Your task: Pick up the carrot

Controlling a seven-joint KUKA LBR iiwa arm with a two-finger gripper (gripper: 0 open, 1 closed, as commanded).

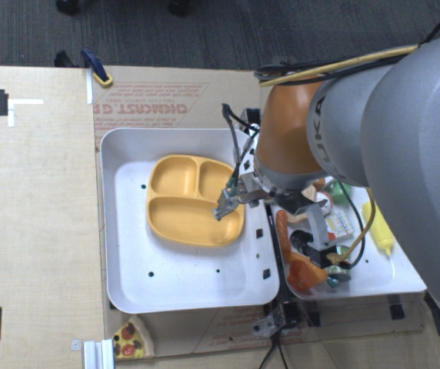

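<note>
The carrot is a long orange piece lying along the left wall of the right bin, among other toy foods and partly under the arm. My gripper hangs over the left bin, at the right edge of a yellow divided plate. It is left of the carrot, across the wall between the bins. Nothing shows in the gripper.
The grey arm with its orange band covers much of the right bin. A yellow toy food, a red-orange piece and small packets lie there. A pizza-slice toy sits on the bench by the left bin's front corner.
</note>
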